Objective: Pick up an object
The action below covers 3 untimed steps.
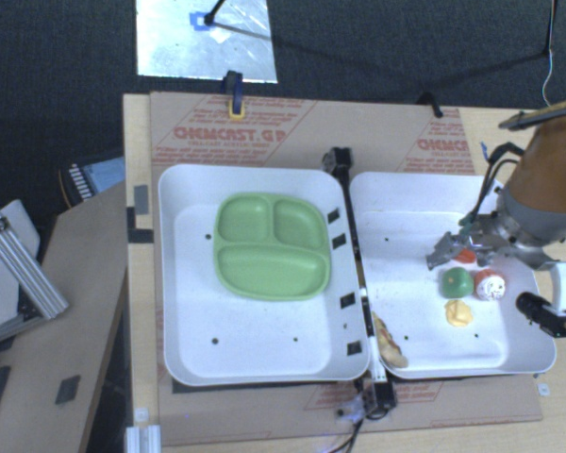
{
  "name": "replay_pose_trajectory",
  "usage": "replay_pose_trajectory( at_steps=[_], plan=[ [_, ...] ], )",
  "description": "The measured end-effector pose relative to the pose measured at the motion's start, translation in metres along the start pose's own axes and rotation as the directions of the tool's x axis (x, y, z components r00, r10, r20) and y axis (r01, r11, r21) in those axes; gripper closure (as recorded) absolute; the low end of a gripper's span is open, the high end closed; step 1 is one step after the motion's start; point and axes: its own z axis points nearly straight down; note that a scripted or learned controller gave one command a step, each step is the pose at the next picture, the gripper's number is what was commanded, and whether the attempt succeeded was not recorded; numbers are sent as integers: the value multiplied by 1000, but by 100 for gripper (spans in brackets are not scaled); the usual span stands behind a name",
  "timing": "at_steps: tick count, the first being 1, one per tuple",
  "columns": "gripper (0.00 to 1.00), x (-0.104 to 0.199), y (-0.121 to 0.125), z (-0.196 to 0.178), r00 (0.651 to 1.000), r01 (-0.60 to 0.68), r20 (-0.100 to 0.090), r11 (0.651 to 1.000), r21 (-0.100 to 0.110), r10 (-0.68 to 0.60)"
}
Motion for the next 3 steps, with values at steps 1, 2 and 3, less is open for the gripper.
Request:
replay_pose_trajectory(
  at_steps=[1, 2, 3],
  plan=[
    [0, -7, -8, 50, 1000, -1, 1, 1000, -1, 1],
    [100, -6, -6, 37, 1000, 0, 2, 1000, -5, 0],
    [100, 3, -8, -13, 1000, 3, 3, 1000, -9, -3]
  ],
)
